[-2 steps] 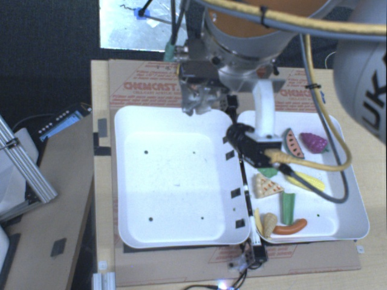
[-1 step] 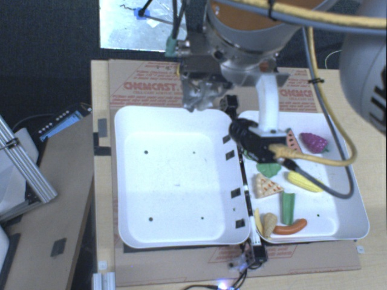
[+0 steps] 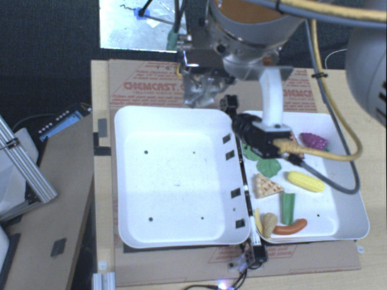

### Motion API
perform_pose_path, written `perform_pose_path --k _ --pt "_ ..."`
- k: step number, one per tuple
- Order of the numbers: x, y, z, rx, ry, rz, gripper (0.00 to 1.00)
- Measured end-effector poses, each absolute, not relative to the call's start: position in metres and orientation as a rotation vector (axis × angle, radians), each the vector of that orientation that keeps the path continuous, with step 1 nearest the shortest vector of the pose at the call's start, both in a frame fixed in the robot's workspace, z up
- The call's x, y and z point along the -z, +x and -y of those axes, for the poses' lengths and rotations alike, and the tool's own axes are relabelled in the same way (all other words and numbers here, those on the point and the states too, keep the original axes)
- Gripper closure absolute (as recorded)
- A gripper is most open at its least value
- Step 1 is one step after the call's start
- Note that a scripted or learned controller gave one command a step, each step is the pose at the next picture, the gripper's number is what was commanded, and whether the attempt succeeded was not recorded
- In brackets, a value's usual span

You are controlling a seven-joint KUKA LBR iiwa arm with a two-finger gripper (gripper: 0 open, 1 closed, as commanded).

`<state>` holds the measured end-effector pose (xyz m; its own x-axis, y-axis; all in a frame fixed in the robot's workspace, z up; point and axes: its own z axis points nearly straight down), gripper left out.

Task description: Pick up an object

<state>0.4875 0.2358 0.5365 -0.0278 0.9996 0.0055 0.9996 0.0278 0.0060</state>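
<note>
Brown cardboard sheet [image 3: 151, 83] with red print across a pale bench, under two shallow white plastic bins side by side. Left bin [image 3: 130, 162]: bare white floor. Right bin [image 3: 344, 222]: all the toy food, clustered toward its left half. Purple toy grape bunch [image 3: 313, 141] farthest back. Flat green leaf-shaped piece [image 3: 268, 166] nearer and to the left. Yellow toy corn cob [image 3: 305, 182] right of the leaf. Triangular cream-and-orange pizza slice [image 3: 266, 187] just beside the leaf on its near side. Slim green stick-shaped piece [image 3: 288, 205] nearer still. Red-orange toy sausage [image 3: 290, 226] and small yellow curved piece [image 3: 269, 222] by the near rim, touching or almost so.

Grey arm with orange band [image 3: 266, 5] reaching in high from the far right. Metallic two-finger gripper [image 3: 199, 94] over the cardboard just beyond the far rim of the left bin, near its far right corner, well apart from every toy. Width of the grip impossible to tell: too blurred and foreshortened. Nothing visibly held.

Judged barely begun: no toy lifted, none touched, all lying on the bin floor. Left to do: choosing one piece, crossing right and nearer over the right bin, descending, closing, lifting clear.
</note>
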Motion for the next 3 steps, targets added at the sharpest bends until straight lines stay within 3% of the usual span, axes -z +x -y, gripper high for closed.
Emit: perform_pose_path --k 3 --pt "-0.570 0.488 -0.237 -0.021 2.171 -2.269 1.00"
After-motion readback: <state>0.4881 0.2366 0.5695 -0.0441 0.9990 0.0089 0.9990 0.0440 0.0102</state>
